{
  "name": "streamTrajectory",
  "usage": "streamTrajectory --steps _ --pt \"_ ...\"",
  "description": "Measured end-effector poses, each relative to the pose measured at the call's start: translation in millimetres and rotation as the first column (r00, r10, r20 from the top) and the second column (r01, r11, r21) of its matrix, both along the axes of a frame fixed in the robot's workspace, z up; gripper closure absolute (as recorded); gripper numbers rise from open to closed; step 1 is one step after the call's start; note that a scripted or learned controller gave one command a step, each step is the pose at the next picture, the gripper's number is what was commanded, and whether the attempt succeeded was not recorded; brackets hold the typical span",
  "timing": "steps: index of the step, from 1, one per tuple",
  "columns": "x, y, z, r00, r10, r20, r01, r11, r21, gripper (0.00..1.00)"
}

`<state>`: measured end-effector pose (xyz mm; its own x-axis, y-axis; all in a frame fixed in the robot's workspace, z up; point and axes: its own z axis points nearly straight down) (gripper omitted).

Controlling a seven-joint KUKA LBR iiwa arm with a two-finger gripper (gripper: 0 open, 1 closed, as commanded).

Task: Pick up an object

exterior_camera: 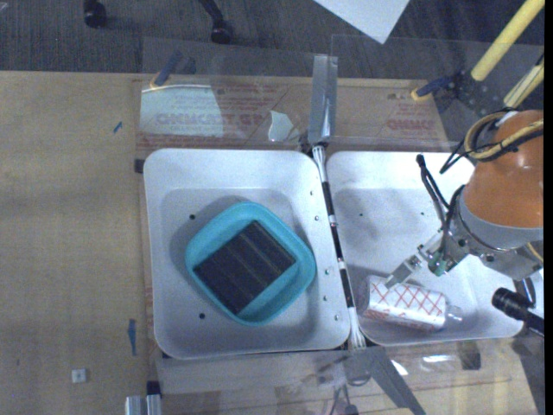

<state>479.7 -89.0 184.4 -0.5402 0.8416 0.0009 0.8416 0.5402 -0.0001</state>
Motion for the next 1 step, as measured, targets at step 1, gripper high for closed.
streamTrajectory --steps 1 --pt "-0.2 -96.3 -35.9 0.966 -0.258 0.003 0.258 0.966 -0.002 0.0"
